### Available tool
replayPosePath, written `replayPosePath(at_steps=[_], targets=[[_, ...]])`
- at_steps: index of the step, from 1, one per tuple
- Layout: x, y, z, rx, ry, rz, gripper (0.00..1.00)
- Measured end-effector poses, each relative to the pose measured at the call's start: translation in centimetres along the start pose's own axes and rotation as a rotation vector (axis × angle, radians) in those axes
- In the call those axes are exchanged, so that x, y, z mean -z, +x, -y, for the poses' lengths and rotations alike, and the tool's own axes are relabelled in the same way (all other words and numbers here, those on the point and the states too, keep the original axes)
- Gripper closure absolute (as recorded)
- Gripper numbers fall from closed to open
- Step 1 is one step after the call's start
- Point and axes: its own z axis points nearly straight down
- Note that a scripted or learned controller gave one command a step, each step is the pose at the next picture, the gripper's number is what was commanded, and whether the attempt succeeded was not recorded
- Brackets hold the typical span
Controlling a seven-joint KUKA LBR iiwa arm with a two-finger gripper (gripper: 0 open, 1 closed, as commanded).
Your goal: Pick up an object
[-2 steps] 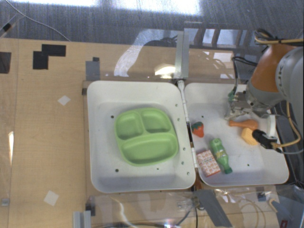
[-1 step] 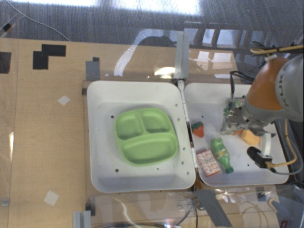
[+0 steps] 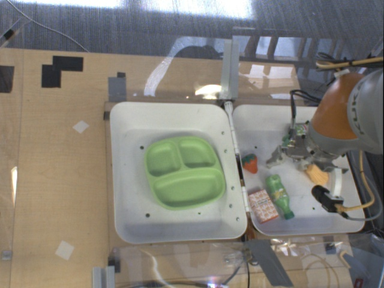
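Flanking the green divided plate [image 3: 185, 173], the right bin [image 3: 312, 218] is crowded: bottle [image 3: 279, 195], carton [image 3: 263, 206]; gripper [image 3: 292, 150] grasp cannot be told.

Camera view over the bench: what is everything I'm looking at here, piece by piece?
Shallow white plastic bins: two, white, side by side; left, right.
Green divided plastic plate: one, green, middle of left bin.
Green plastic bottle: one, green, lying in right bin.
Small red-patterned flat box: one, red and white, right bin, left of the bottle.
Small orange-red toy with green top: one, right bin near the left wall.
Yellow-orange block: one, right bin, beside the gripper.
Robot arm: one, grey with orange band, over right bin.
Gripper: one, grey metal, above right bin.
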Motion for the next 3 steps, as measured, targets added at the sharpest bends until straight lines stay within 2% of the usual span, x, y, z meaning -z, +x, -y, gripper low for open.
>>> replayPosePath(at_steps=[1,2,3], targets=[[0.2,3.1,4.4,-0.051,-0.001,-0.001,0.00],[1.3,3.1,4.1,-0.049,-0.008,0.000,1.00],[0.3,3.8,7.8,-0.170,-0.012,0.001,1.00]])
